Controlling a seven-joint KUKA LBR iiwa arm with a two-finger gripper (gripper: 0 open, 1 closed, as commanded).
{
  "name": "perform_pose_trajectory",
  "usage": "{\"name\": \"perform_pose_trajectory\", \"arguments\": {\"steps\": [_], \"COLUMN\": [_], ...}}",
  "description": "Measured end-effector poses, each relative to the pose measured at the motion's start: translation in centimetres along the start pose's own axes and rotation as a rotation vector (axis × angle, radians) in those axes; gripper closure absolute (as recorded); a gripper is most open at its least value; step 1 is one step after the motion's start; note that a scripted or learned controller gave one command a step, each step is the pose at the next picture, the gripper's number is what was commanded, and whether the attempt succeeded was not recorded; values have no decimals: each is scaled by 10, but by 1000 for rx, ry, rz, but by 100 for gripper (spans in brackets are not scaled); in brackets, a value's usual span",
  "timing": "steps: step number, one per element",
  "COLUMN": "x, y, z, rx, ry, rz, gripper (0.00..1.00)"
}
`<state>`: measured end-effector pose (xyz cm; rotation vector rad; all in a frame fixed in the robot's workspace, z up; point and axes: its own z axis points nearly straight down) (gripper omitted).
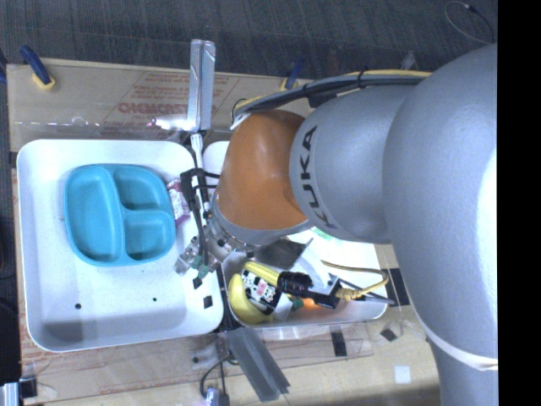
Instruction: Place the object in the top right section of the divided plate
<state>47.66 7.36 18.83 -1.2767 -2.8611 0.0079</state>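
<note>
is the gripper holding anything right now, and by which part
Cannot be told: the gripper sits at the bins' divider, its fingertips too cluttered to read.

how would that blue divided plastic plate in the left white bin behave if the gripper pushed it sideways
The blue divided plastic plate looks rigid and moulded, so it would likely keep its shape. It lies flat on the smooth floor of the left white bin, so it would probably slide, not tip. It looks thin-walled, so likely light.
</note>
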Motion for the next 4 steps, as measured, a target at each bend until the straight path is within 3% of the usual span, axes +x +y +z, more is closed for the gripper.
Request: {"name": "perform_pose_trajectory", "arguments": {"steps": [1,4], "x": [-10,-4], "y": [-9,-3], "z": [0,-5], "rx": [1,-5], "ry": [1,-5], "rz": [-24,-145], "gripper": [100,100]}}
